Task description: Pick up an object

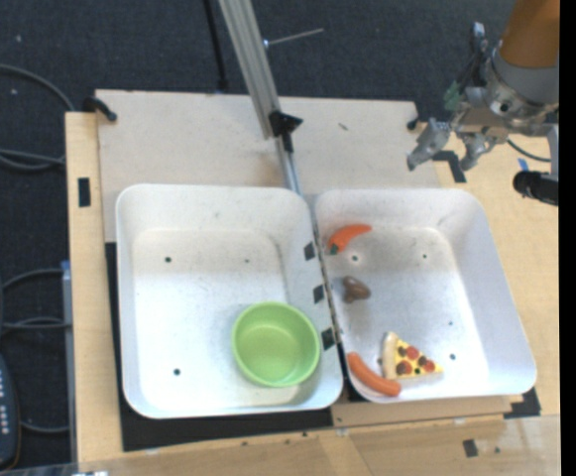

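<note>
Camera view, and the gripper [453, 147] hangs at the upper right of the frame, above the bench beyond the right bin's [486, 266] far rim, its two fingers spread apart with nothing between them. Down in that right bin the candidates are waiting: a carrot [349, 235] at the upper left corner, a small brown lump [355, 288] just below it toward the middle, and along the lower edge a sausage [373, 375] lying just beside a pizza slice [406, 358]. Over in the left bin [169, 286], a green bowl [276, 342] sits at the lower right. My read: these look like light plastic toys, stiff and a bit slick. The carrot seems the friendliest pick, standing apart from the rest; close across its narrow middle, though the wall behind it is tight. The sausage hugs the rim, awkward for fingers. The bowl would need a pinch on its rim.
</note>
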